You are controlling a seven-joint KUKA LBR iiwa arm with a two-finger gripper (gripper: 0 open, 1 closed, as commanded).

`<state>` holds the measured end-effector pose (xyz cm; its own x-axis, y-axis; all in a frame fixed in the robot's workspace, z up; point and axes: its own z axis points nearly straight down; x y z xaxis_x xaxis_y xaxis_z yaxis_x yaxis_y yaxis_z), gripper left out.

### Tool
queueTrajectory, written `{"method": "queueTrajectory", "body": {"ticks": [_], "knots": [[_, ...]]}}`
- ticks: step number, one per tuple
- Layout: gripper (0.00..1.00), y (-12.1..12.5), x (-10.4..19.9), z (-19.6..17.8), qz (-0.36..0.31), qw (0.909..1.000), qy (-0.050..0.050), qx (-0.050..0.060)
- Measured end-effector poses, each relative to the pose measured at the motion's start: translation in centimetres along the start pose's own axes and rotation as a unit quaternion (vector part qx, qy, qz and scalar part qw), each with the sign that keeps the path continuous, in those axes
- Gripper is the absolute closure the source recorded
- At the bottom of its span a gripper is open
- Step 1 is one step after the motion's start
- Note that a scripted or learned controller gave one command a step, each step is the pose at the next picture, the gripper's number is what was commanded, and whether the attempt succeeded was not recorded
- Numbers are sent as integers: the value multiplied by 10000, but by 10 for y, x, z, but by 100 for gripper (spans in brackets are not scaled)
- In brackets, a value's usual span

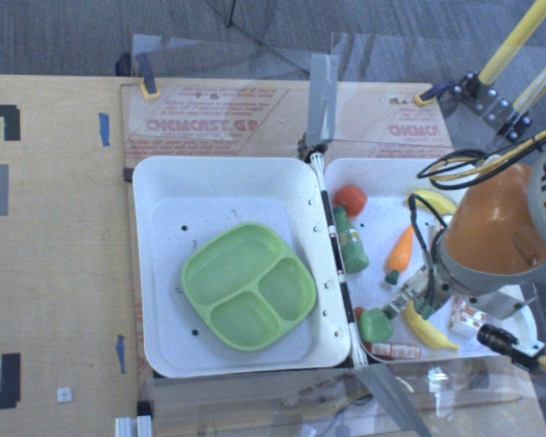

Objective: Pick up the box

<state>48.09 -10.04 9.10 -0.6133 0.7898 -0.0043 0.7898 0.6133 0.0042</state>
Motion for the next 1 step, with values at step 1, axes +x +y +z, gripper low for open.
{"method": "queueTrajectory", "body": {"ticks": [1], "knots": [[0, 38, 50, -93, 1786, 9839, 15, 21]]}}
